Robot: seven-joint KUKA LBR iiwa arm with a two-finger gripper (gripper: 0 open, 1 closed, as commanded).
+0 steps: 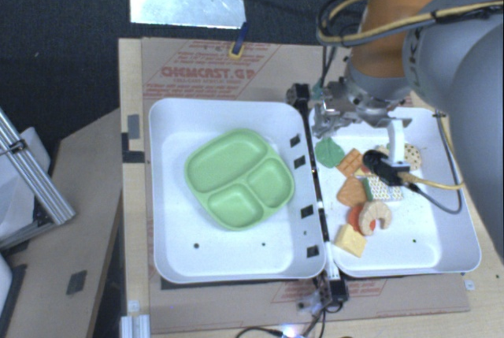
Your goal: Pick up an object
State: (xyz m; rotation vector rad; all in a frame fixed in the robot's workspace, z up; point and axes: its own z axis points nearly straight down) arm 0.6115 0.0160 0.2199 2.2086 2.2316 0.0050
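In the right bin (429, 246), at its far left corner, I have the gripper (325, 126) low over the floor, close to the divider between the two bins. From this angle I cannot tell whether it is apart, together or clamped on anything; the wrist hardware covers that end. The arm (457, 61) reaches in from the right, with its orange band (398, 5) over the bin's far edge.

All the toy food I can see lies in this bin, bunched in its left half. A green leaf (327, 150) is just on the near side of the gripper and closest to it. An orange waffle (350, 162) touches the leaf on its right. Nearer to me is an orange wedge (351, 191), with a checkered block (383, 189) just beside it on the right. Closer still, a shrimp (379, 215) curls against a red slice (356, 217). A yellow wedge (350, 240) lies nearest the front, just beside the bin's left wall. A pale speckled piece (410, 157) sits to the right of the waffle, partly hidden.

The left bin (169, 198) holds a green plate (239, 177) with three compartments, flat near the middle and turned at an angle. Both bins rest on a cardboard sheet (209, 70).
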